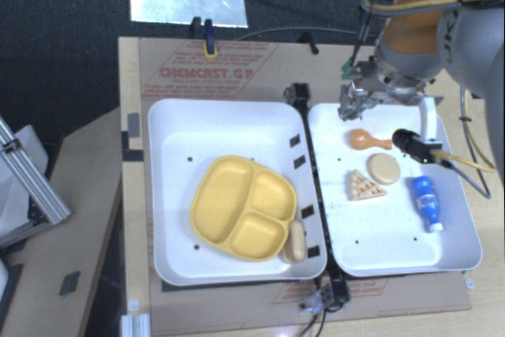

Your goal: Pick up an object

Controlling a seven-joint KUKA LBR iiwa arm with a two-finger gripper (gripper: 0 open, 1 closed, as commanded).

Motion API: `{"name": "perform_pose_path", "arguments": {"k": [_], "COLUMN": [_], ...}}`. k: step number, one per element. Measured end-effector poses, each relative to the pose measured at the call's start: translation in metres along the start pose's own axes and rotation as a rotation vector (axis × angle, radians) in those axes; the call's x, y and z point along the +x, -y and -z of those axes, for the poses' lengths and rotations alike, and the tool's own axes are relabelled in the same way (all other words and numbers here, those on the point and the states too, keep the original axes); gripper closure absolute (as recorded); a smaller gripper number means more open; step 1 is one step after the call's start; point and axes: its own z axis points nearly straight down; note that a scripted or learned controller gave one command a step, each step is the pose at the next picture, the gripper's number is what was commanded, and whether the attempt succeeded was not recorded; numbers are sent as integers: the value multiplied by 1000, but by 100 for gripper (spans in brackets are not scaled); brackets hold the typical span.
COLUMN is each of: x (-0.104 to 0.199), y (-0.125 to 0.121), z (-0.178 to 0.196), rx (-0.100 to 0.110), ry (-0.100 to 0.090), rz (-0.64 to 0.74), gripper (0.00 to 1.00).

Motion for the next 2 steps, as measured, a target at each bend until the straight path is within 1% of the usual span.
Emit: {"name": "perform_pose_path", "arguments": {"k": [1, 2], "x": [46, 101], "y": [10, 12], "z": [-11, -21], "rx": [2, 2], "ry": [1, 0], "rz": [-2, -1], "gripper": [100, 100]}}
